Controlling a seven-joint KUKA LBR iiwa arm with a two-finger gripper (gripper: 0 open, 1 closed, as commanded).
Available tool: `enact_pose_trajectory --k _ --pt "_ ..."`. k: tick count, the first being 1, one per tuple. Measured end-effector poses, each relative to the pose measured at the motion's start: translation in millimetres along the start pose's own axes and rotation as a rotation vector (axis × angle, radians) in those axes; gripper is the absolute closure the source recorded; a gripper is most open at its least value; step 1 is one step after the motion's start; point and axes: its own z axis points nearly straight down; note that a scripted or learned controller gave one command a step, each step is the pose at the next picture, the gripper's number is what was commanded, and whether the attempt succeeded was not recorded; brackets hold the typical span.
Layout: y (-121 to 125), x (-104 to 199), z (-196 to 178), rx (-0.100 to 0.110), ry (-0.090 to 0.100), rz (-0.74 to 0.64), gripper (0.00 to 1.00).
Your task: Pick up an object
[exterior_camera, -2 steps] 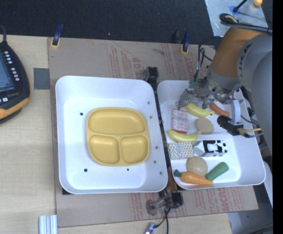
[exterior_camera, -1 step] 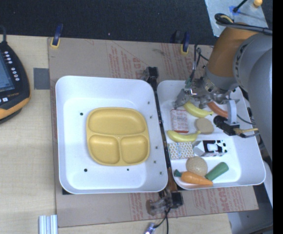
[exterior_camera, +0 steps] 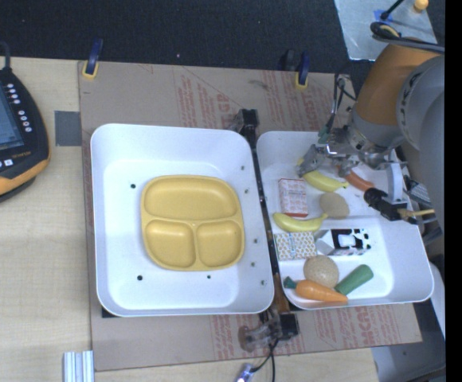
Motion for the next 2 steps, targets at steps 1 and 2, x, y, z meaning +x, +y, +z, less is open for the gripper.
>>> enact_pose_trajectory --k 1,2 --pt "-0.3 30.2 0.5 0.004 0.0 -0.004 0.0" --pt "0.0 3.0 0.0 0.0 0.0 0.0 0.0"
